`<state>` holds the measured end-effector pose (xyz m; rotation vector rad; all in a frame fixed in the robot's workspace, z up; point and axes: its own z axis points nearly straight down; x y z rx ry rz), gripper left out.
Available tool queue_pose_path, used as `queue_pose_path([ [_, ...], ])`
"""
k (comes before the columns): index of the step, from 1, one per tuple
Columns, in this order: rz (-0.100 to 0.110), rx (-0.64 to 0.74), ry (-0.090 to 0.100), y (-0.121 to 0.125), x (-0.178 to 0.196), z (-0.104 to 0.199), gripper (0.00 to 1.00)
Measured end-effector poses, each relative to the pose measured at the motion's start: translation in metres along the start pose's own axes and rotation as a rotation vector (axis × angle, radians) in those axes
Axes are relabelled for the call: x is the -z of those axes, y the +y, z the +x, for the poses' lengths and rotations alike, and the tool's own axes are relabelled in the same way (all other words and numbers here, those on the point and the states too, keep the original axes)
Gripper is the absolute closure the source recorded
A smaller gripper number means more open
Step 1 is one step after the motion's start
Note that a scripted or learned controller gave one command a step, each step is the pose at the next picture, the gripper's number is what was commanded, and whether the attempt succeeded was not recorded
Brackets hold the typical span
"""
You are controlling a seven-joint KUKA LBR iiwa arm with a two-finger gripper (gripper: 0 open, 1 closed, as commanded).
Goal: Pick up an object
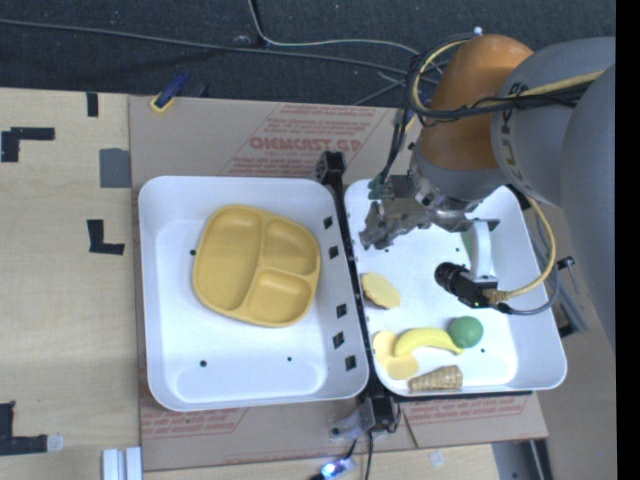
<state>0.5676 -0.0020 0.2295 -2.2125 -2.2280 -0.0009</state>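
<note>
Over the right white bin point(535, 366), the dark metal claw point(383, 223) hovers above a pale yellow slice point(380, 290), perhaps targeting it; its grip state I cannot tell.

Cardboard sheet point(300, 138) reads "CHEMCAST" (red, partly blurred).

We see a wooden bench point(60, 298) bearing a cardboard sheet point(270, 138), with two white bins point(165, 298) side by side.

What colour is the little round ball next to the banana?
The small round ball is green, seen clearly in the camera view, touching the yellow toy banana in the right white bin.
</note>
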Motion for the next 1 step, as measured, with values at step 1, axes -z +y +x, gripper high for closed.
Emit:
queue_pose_path([
  [1,0.001,0.000,-0.001,0.0023,-0.0070,0.0631,1.00],
])
